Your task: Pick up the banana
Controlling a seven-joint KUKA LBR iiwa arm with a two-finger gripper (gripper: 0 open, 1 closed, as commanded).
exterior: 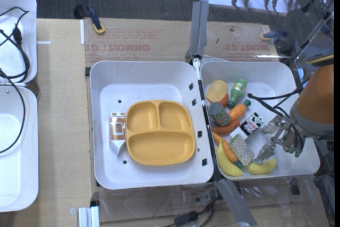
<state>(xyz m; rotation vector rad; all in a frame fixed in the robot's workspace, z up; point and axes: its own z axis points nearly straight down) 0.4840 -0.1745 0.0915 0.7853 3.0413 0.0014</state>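
Yellow banana [234, 166] lies in the right bin [303, 93], hooked along its 6 o'clock wall: one limb runs from about 11 o'clock down to the bend, the other stretches toward 3 o'clock, ending right under the pincer [268, 151]. The fruit's nearer end sits at the pincer's 6 o'clock, touching or nearly so; its bulk lies toward 8 o'clock. A carrot [229, 150] and a checkered packet [241, 150] lie over the bend. Whether the pincer is spread or pressed together I cannot tell; nothing shows gripped in it.

By count: one banana, two carrots, one dark can [219, 113], one green bottle [237, 90], one tan round piece [217, 91], one black-and-white card [251, 124]. The left bin [101, 114] holds one yellow divided tray [159, 132] and one small orange-and-white carton [117, 130]. One arm serves the worktop.
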